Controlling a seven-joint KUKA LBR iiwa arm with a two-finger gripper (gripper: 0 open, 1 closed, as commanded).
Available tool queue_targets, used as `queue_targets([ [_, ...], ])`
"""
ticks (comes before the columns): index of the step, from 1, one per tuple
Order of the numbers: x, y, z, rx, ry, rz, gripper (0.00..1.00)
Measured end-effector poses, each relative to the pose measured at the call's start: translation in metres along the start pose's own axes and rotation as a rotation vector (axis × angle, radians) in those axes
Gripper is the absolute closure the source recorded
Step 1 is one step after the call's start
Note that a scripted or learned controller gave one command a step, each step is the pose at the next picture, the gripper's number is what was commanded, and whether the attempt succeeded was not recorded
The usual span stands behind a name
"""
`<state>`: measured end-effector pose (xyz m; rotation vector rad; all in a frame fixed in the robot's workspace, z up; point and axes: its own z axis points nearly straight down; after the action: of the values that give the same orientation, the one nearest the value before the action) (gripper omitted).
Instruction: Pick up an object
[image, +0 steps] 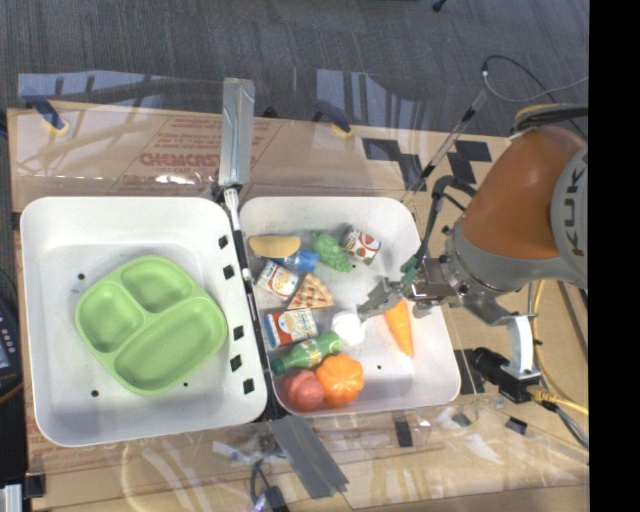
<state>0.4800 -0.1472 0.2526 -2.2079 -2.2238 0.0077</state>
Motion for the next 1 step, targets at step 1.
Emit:
queue_targets([
  [1,-0.0641,0.0643,-0.0061,-0.003,-0.001,-0.083,0.00],
])
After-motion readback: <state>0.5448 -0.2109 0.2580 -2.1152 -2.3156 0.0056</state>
